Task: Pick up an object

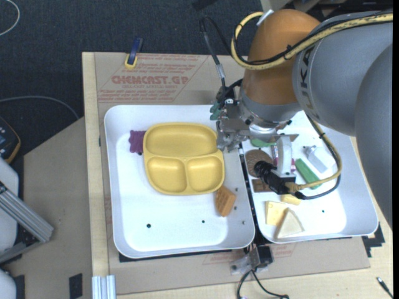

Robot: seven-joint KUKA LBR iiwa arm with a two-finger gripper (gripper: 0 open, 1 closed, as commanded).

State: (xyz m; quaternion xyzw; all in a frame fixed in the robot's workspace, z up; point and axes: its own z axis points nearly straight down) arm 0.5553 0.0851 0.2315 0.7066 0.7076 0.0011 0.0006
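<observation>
My gripper [228, 134] hangs low over the wall between the two bins, just right of a yellow divided plate [184, 157] in the left bin [124, 198]. A purple item [136, 141] pokes out from the plate's left edge. A brown, toast-like piece [225, 201] lies just below the plate's right corner. In the right bin [349, 210] lie a pale yellow cheese wedge [282, 218], a green block [306, 170], a brown round cookie [254, 160], a white and pink packet [286, 154] and a small yellow bit [290, 199]. The arm hides the right bin's upper part.
The bins rest on a cardboard sheet [156, 76] with red print. A yellow and blue clip [132, 56] sits at its top edge. The lower left bin floor is bare white. The big grey arm covers the upper right.
</observation>
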